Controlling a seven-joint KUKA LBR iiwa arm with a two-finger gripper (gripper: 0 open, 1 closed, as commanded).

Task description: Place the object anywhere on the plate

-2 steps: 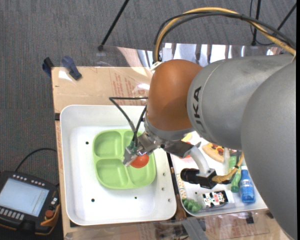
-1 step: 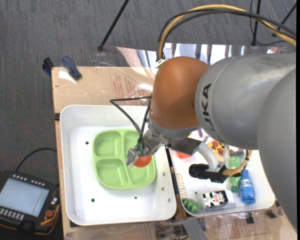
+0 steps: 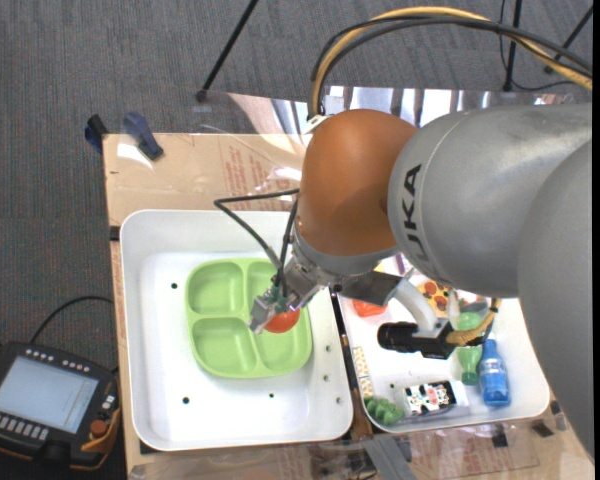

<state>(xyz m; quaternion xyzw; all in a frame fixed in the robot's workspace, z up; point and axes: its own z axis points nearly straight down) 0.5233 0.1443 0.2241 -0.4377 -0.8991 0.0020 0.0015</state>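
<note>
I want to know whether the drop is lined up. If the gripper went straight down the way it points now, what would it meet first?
Most likely the green plate: the gripper points down over its right side with a red object at its tip. From this slanted view, its height above the plate is unclear.

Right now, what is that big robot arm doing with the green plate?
The KUKA arm has reached into the left bin, and its gripper is over the green divided plate. A small red-orange object sits right at the gripper's tip, above the plate's right side. Whether it is gripped or already resting on the plate is hard to tell. The right bin holds other toys, including a blue bottle.
</note>
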